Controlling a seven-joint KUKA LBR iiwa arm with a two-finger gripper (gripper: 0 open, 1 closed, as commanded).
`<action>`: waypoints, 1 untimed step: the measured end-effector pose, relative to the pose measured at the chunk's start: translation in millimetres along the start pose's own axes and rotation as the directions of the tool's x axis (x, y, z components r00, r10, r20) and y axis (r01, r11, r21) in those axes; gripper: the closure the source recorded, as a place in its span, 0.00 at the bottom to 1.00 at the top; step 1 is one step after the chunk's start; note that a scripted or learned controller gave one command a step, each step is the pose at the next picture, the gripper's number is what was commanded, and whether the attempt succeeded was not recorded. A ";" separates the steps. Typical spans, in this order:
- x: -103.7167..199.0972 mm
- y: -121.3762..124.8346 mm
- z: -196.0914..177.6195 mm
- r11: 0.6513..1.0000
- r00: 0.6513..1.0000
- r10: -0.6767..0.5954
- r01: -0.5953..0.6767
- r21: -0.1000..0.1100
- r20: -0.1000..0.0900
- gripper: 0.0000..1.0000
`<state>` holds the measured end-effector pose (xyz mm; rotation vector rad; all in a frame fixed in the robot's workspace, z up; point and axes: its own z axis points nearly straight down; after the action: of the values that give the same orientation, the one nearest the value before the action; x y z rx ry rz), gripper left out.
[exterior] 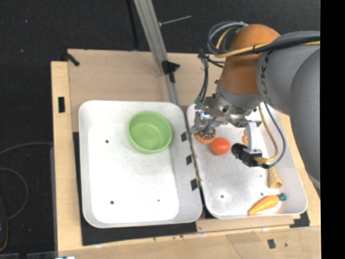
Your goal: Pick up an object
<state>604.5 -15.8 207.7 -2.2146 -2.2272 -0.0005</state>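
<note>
Right bin (237,198), 5 o'clock corner: a toy carrot (264,203) lies by the near rim, with a small tan cone-shaped piece (274,177) just above it. At the bin's centre sits an orange-red ball (219,145), free on the floor. Just beside it, at its 10 o'clock, is the gripper (205,127), low over a small orange item (203,138) near the bin's left wall; whether the claw is clenched or released cannot be told. Left bin (108,198): a green bowl (150,132) stands upright at 12 o'clock.
</note>
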 end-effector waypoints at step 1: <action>50.9 -17.3 1.7 1.000 1.000 -0.001 0.001 0.000 -0.001 1.00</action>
<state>586.9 35.0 206.0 -2.2127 -2.2279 -0.0011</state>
